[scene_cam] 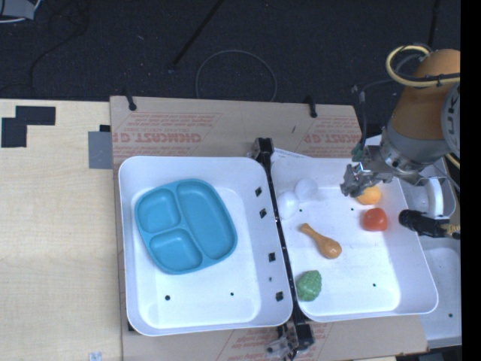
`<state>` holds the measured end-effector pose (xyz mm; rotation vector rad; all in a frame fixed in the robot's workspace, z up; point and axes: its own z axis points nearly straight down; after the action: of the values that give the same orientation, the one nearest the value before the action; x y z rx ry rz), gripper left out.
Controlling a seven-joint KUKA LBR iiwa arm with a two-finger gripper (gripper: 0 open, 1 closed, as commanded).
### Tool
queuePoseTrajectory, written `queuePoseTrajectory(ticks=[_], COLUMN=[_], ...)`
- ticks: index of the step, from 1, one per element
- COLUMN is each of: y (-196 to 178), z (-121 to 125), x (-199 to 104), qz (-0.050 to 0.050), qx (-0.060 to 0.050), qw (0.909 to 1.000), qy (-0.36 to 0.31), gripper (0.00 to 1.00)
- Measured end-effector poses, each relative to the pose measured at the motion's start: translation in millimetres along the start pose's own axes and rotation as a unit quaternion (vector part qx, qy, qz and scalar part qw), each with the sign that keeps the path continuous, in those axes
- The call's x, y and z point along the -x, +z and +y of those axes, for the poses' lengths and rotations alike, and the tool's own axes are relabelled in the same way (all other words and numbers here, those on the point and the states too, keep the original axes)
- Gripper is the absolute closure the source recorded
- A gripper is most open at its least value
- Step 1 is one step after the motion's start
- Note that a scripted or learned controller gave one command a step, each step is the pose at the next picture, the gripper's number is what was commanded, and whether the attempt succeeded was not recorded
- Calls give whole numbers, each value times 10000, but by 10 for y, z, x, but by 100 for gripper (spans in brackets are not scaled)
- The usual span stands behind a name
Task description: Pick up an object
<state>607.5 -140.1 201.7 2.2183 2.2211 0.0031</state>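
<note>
The right bin [406,295] holds an orange ball [369,195], a red tomato-like ball [374,219], a tan wooden spoon-shaped piece [322,241], a green lumpy object [309,284] and a white object [305,189] near the divider. My gripper [356,180] hangs at the bin's upper right, directly over the left edge of the orange ball. From this angle its tips are small and dark against the bin. I see nothing lifted off the bin floor.
The left bin [150,307] carries a blue divided plate [185,225]. A black divider [272,232] runs between the bins. The arm's grey and orange body [425,119] fills the upper right, with a black cable fitting [421,222] by the bin's right rim.
</note>
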Motion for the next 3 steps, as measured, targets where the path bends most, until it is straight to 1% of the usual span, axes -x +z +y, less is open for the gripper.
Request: queuePoseTrajectory(ticks=[1, 2, 3], y=[-450, -512, -514], z=[67, -16, -42], x=[41, -473, -982], qz=[-3, 12, 11], qx=[-1, -31, -34], qw=[10000, 10000, 10000], qy=[3, -14, -12], gripper=[100, 100, 100])
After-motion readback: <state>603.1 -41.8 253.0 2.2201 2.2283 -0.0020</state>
